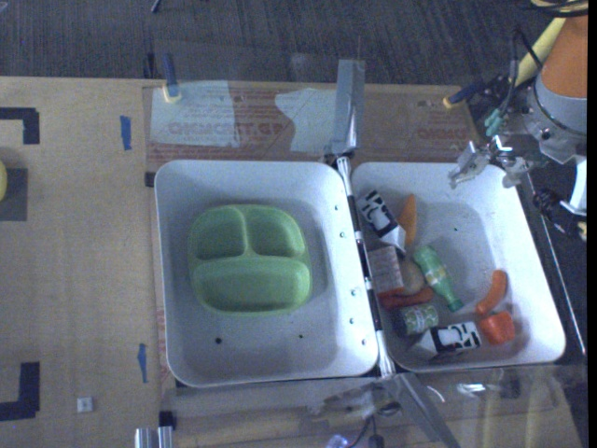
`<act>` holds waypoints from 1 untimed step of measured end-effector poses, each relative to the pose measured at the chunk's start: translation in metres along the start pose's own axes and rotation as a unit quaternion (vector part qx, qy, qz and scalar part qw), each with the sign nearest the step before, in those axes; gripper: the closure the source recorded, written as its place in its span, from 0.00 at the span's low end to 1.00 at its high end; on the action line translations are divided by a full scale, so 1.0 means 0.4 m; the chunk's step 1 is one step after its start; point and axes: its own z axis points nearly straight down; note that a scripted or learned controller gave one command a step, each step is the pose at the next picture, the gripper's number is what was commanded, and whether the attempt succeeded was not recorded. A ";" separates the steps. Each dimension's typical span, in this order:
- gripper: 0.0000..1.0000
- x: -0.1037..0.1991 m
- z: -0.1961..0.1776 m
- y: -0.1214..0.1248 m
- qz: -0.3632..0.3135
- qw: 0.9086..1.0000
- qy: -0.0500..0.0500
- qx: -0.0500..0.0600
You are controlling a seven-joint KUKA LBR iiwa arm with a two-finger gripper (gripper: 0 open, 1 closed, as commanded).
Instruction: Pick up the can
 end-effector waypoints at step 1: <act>0.00 -0.055 0.246 -0.176 -0.072 0.997 0.000 0.000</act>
